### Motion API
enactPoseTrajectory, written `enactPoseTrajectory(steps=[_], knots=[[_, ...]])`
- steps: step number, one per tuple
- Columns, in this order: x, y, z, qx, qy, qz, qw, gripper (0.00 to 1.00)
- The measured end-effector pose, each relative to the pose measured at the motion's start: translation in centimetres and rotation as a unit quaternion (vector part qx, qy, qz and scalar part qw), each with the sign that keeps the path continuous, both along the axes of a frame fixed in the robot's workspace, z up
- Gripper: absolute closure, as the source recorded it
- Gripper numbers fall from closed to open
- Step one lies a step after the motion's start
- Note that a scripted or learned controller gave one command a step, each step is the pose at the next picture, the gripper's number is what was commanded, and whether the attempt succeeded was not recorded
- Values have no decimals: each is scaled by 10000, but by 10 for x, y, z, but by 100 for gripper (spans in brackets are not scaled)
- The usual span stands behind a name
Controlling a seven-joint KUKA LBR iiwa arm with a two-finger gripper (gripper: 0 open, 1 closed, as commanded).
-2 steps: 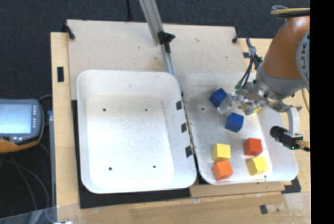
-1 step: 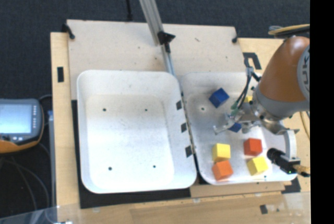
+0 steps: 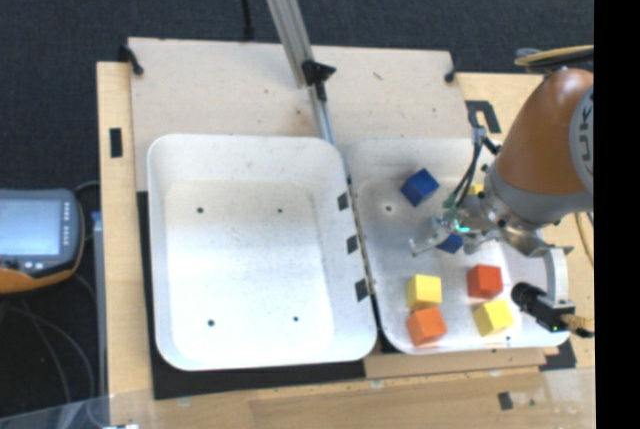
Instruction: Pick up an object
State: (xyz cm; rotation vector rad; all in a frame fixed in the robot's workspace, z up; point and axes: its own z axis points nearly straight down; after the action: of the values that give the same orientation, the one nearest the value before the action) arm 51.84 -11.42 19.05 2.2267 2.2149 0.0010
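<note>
The tabletop (image 3: 250,82) is seen as a pale board, with a bare strip left along its 12 o'clock edge behind the bins. An aluminium rail (image 3: 285,7) is slanted down from 12 o'clock to the gap between the bins.

Two white bins are set side by side, their inner rims nearly touching. The left bin (image 3: 250,247) offers a wide bare floor, marked only by four small dark dots. The right bin (image 3: 385,217) is crowded toward its 6 o'clock edge, while bare floor is left along its 9 o'clock wall.

The arm (image 3: 545,152) is reached in from 3 o'clock, covering the bin's 3 o'clock side. The gripper (image 3: 452,235) is lowered near the bin's centre; whether its fingers are open or closed cannot be told. A bit of blue is seen just at the gripper, but what it is cannot be made out.

Five blocks are counted in the right bin: one blue block (image 3: 420,186) at 12 o'clock, standing apart; two yellow blocks (image 3: 424,290) (image 3: 493,317); two orange blocks (image 3: 484,281) (image 3: 426,325). The yellow and orange pairs are clustered at 6 o'clock, close to the rim.
</note>
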Motion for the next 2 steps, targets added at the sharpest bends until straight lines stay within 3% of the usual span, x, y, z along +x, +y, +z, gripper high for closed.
enactPoseTrajectory(steps=[1, 2], knots=[[-33, 92, 74, 14, -29, 83, 10000, 0], [-7, 58, 192, -11, -51, 42, 10000, 0]])
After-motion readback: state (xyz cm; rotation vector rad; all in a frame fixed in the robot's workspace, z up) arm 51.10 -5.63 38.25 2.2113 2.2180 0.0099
